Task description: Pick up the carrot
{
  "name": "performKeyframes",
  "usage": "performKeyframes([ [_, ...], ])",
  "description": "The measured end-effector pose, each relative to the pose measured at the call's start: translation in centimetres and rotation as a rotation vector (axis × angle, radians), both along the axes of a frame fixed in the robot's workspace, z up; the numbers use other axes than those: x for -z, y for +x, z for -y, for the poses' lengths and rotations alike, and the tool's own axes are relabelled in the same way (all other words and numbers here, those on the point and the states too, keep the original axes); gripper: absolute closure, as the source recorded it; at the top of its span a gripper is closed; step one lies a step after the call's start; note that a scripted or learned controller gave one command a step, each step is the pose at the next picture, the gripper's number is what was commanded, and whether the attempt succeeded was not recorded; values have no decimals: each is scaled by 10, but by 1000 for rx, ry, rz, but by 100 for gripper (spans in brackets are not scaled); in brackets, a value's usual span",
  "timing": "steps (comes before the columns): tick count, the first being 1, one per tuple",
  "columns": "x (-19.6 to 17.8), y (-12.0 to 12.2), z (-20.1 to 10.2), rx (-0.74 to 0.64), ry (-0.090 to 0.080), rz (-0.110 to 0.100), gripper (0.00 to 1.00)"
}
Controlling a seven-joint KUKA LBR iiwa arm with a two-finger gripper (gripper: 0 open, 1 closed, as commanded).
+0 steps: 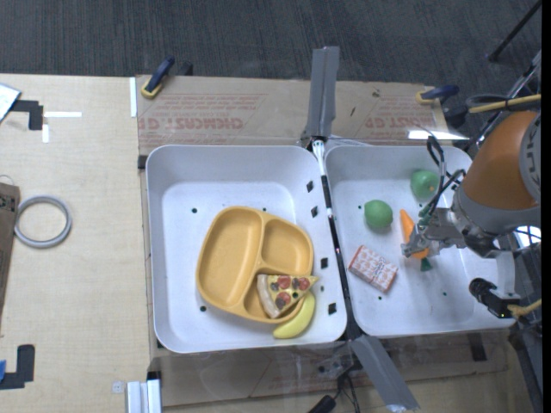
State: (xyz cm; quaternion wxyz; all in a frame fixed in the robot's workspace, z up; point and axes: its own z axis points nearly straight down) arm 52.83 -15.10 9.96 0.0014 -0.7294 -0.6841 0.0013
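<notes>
Where the arm leans in over the right-hand bin (448,312), the carrot (408,227) lies just beside the pincer (419,246), its long axis running up and down the view with a slight tilt. The upper, blunter end sits a little above and to the left of the fingertips; the lower end runs down under them, and a small green bit shows just below the pincer (possibly its leafy top, though I can't be sure). The pincer comes down right on that lower end, touching or nearly touching it. How wide it stands, and whether it really has hold of the carrot, I cannot tell from here, since the metal parts blur together with the orange.

The carrot itself is small, bright orange and slim, lying flat on the white floor.

Up and left of the pincer is a green round fruit (378,214), close to the carrot; a paler green one (423,183) sits straight above it. Down and left lies a patterned pink packet (373,268). Far off to the left, the other bin (172,231) holds a yellow divided plate (228,261) with a pizza slice (282,292) and a banana (297,320)
</notes>
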Motion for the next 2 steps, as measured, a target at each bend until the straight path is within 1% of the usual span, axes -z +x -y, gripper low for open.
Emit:
performKeyframes([
  [1,-13,-51,26,19,0,1,100],
  [2,-109,-50,69,-123,-1,4,100],
])
